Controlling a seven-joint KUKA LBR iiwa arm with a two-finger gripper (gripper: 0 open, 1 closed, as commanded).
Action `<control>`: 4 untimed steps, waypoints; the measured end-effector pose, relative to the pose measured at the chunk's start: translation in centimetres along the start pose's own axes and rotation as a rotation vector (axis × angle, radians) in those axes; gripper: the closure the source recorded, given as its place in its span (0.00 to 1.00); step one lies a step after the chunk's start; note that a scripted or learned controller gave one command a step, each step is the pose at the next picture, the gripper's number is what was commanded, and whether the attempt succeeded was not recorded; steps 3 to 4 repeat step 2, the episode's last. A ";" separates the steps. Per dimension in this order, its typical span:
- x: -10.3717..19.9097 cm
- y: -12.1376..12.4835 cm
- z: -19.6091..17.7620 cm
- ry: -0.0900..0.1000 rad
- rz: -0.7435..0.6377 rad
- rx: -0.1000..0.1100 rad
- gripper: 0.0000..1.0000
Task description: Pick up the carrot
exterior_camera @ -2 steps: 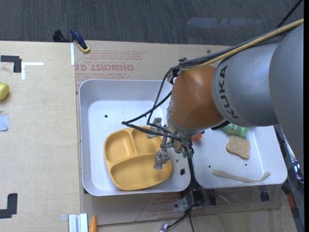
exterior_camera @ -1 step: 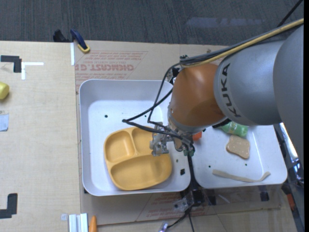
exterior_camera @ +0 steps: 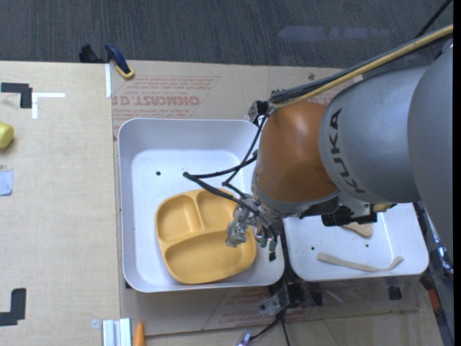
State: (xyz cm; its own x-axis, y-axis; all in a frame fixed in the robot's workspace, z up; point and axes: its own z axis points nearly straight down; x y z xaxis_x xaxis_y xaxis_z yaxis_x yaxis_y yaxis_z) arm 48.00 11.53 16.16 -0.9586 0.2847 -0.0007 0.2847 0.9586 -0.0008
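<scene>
My gripper [exterior_camera: 238,233] hangs low over the right edge of a yellow divided plate [exterior_camera: 194,244], which lies in the left white bin [exterior_camera: 137,193]. The metal fingertips point down at the plate's right compartment. Nothing can be made out between them. The grey arm with its orange band [exterior_camera: 295,157] covers the strip between the two bins and much of the right bin [exterior_camera: 403,265].
In the right bin lie a long pale strip [exterior_camera: 360,263] and a tan piece [exterior_camera: 358,228] partly under the arm. A small orange object [exterior_camera: 137,331] sits off the bins at the bottom edge. A yellow item [exterior_camera: 4,135] rests far left, and a blue clamp [exterior_camera: 119,61] sits at the back.
</scene>
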 end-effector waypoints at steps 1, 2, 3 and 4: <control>1.0 2.4 -0.9 0.001 0.324 0.002 1.00; 1.4 3.9 -2.8 0.000 0.852 0.005 1.00; 1.4 3.9 -2.8 0.000 0.852 0.005 1.00; 1.4 3.9 -2.8 0.000 0.852 0.005 1.00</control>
